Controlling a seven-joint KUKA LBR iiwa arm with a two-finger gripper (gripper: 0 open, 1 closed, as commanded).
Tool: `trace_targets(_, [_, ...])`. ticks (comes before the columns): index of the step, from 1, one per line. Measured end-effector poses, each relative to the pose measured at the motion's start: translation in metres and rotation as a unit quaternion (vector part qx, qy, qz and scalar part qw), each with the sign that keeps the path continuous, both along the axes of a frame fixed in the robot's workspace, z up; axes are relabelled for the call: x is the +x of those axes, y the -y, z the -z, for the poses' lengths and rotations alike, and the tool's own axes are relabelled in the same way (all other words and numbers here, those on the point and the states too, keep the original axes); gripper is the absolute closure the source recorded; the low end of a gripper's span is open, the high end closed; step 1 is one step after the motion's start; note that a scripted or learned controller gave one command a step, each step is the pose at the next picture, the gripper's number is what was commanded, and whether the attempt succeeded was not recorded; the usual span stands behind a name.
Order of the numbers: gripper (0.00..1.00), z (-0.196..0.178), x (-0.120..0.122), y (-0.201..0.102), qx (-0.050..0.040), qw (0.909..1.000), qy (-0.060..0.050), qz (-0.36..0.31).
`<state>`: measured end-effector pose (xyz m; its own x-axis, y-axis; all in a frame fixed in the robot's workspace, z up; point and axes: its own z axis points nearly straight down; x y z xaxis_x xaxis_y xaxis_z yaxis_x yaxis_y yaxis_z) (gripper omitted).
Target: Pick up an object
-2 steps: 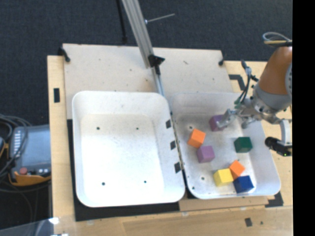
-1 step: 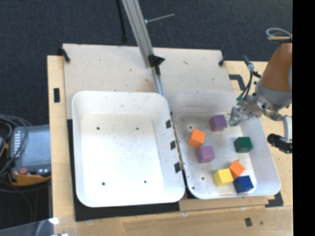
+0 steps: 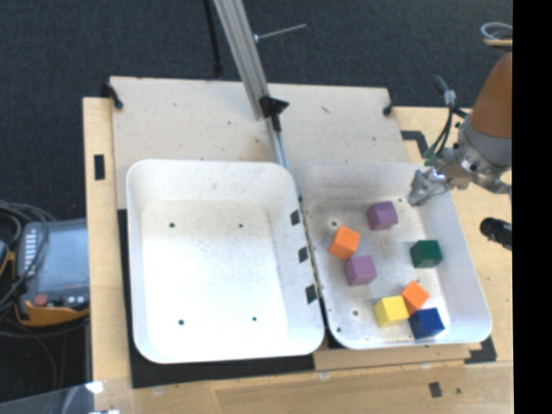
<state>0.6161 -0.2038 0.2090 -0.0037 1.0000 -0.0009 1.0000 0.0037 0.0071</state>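
1. At the right bin's [image 3: 448,326] far-right rim, the hand [image 3: 421,186] hovers; finger state: can't tell.
2. Nearest pick: purple cube [image 3: 382,215], just left & nearer the camera, sitting w/ other cubes.

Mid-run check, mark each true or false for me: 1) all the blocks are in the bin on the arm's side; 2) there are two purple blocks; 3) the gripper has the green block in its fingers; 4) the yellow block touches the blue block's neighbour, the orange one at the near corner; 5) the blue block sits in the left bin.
1) True. All seven blocks lie in the right bin.
2) True: one purple block and another purple block.
3) False. The gripper is by the bin's far right rim; the green block lies apart from it on the bin floor.
4) True. The yellow block sits against the orange block.
5) False. The blue block is in the right bin.
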Motion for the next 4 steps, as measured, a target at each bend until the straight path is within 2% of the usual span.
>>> trace_targets(1, [1.0,-0.026,0.001,0.001,0.0002,1.0,-0.001,-0.001])
trace_targets(3, [1.0,-0.021,-0.016,-0.116,0.0013,1.0,-0.003,-0.002])
trace_targets(4, [1.0,-0.034,-0.02,-0.171,0.0017,1.0,-0.003,-0.003])
